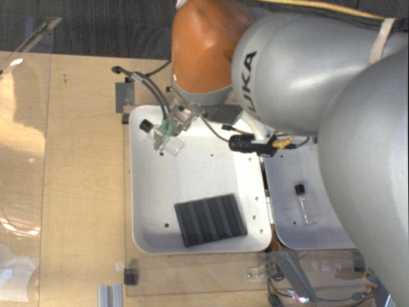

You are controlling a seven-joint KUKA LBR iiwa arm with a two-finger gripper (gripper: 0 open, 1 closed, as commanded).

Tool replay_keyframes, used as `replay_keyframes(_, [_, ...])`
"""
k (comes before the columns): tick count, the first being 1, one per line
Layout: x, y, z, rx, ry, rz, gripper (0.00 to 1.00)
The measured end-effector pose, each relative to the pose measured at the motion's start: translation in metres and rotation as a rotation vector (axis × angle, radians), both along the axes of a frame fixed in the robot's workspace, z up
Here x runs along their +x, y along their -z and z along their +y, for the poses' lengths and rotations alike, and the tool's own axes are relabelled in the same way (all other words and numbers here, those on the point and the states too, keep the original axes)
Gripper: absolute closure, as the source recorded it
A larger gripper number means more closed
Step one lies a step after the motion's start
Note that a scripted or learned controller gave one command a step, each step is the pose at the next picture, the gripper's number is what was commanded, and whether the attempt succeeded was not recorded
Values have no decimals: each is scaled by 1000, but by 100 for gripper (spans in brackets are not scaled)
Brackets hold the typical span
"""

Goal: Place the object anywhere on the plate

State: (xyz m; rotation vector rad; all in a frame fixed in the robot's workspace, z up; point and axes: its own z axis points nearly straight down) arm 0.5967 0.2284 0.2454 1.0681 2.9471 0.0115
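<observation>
Looming grey arm hangs its gripper over the left bin's far corner, its state impossible to tell, while the plate lies nearer the camera and the clear vial rests lengthwise in the neighbouring bin.

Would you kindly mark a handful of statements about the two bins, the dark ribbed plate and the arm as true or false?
1. The dark ribbed plate lies in the left bin. True.
2. A small clear vial with a black cap lies in the right bin. True.
3. The vial rests on the plate. False: it lies apart from it, in the other bin.
4. The gripper is above the right bin. False: it is over the far left corner of the left bin.
5. The plate sits in the far half of its bin. False: it lies near the bin's near edge.
</observation>
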Motion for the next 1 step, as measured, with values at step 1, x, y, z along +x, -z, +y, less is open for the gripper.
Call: replay_keyframes(1, [45, 78, -7, -2, 287, 6, 100])
